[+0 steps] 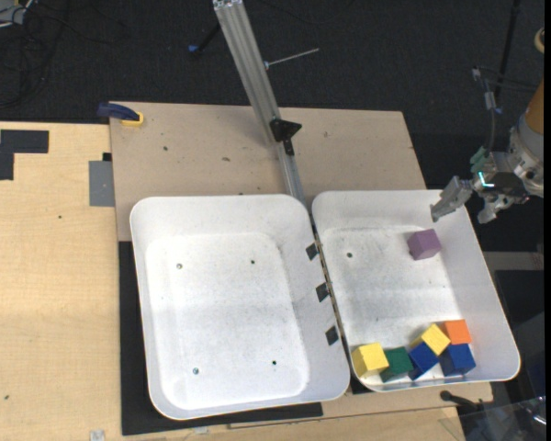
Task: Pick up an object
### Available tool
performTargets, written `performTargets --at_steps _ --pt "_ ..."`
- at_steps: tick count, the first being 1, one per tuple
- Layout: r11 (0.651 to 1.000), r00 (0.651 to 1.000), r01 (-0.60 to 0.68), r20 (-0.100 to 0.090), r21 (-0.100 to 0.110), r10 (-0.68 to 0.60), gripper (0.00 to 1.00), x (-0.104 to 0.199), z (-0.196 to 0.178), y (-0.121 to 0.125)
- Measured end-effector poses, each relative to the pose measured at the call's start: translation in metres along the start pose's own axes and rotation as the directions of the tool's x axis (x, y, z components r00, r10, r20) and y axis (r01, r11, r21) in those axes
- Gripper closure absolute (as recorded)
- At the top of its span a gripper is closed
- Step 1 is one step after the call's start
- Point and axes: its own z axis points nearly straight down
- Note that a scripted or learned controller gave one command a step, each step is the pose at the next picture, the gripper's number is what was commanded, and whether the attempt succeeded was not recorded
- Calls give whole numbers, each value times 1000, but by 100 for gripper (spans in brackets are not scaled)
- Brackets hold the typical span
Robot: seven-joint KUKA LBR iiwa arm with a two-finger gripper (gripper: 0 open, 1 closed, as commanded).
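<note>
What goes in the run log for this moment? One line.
gripper: open, above right bin's far-right rim, holding nothing | purple block: alone | other blocks: clustered near corner | pick: not yet

- A slanted aluminium rail [255, 72] is seen running from the top down to the gap between the two bins, with a black bracket [284, 130] clamped on it.
- A blue and yellow clamp [120, 113] is parked at the table [202, 150] back left corner.
- Black tape patches [14, 151] and a grey one [100, 182] are stuck on the lighter board to the left.
</note>
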Motion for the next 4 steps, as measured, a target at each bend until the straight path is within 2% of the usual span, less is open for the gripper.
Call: performTargets --at_steps 1,4 --pt "1000 1000 2 2 -4 -2 0 0 -3 1" --pt "1000 1000 -2 -1 1 2 0 7 153 -28"
